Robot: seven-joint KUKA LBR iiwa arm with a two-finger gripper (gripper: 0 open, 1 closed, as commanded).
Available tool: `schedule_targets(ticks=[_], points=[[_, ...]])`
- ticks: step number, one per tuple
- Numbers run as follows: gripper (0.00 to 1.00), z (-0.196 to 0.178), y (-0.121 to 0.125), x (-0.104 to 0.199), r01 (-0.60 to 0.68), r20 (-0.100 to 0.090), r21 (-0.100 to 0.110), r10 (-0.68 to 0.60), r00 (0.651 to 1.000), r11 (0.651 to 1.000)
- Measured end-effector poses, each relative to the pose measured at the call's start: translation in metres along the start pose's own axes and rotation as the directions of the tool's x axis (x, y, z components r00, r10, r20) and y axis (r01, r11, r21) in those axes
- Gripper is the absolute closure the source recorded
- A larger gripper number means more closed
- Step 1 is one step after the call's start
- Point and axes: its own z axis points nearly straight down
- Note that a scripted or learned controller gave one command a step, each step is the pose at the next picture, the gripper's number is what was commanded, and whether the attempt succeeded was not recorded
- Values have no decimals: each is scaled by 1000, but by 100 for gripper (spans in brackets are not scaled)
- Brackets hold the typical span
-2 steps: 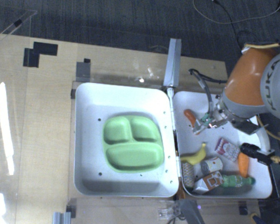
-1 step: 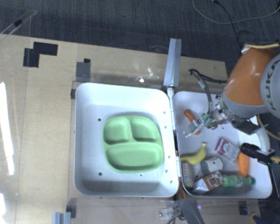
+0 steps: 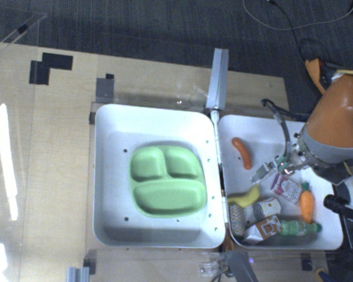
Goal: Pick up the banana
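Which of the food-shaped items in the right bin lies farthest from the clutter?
The orange-red sausage: it lies alone on bare bin floor toward the far wall. The yellow banana and the orange carrot both sit among the packages nearer the front.

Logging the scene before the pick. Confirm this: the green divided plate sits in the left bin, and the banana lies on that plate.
Wrong on one point. In the camera view the green divided plate does sit in the left bin, but the banana lies in the right bin, among the clutter near its left wall.
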Motion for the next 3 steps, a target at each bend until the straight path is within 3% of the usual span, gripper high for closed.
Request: schedule_targets(ticks=[1,2,3], points=[[0,76,-8,3,-80,-2,2,80,997,997],[0,97,-12,5,-191,0,-8,191,982,982],[100,86,-9,4,-188,1,-15,188,982,982]])
